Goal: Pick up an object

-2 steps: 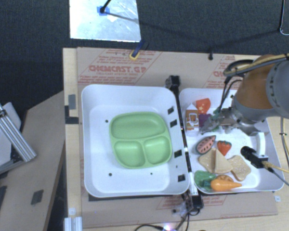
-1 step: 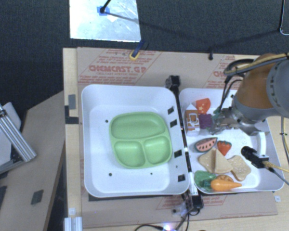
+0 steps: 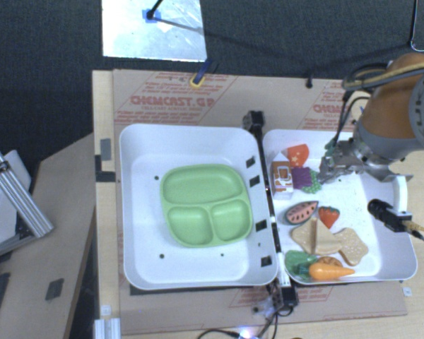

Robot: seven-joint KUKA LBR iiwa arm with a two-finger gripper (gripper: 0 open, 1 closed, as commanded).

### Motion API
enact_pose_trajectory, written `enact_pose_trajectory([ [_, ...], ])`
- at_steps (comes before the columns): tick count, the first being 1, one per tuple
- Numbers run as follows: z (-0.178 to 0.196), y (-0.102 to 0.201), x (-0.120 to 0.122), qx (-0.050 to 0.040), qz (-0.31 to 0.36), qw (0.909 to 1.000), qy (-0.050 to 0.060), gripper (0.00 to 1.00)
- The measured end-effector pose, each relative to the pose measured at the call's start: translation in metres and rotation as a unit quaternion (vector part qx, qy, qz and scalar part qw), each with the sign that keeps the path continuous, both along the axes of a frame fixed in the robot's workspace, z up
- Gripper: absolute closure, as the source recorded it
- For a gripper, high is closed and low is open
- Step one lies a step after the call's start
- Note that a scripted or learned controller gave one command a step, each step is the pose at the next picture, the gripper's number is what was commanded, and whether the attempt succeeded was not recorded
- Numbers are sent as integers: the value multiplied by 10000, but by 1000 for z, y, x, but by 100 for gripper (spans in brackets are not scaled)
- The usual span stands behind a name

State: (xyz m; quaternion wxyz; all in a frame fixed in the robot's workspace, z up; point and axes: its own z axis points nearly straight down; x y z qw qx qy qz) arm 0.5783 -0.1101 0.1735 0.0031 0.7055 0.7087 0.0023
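The right bin (image 3: 392, 260) holds several toy foods. A red-orange piece (image 3: 297, 154) lies at the back, beside a small white and orange box (image 3: 282, 177) and a purple grape bunch (image 3: 304, 179). Nearer the front are a watermelon slice (image 3: 302, 211), a red piece (image 3: 328, 217), tan bread-shaped pieces (image 3: 332, 240), an orange carrot (image 3: 330, 269) and a green leaf (image 3: 295, 261). My gripper (image 3: 330, 167) is low in the bin, just right of the grape bunch. Whether it touches the grapes is unclear.
The left bin (image 3: 138, 154) carries a light green divided plate (image 3: 205, 205). A black divider with clips (image 3: 263, 189) runs between the bins. A black cylindrical part (image 3: 385, 215) juts over the right bin's right side. The arm's body (image 3: 392, 119) hangs over the back right corner.
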Motion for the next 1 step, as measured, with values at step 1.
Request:
enact_pose_trajectory([
  [1, 54, 0, 2, -1, 3, 10000, 0, 100],
])
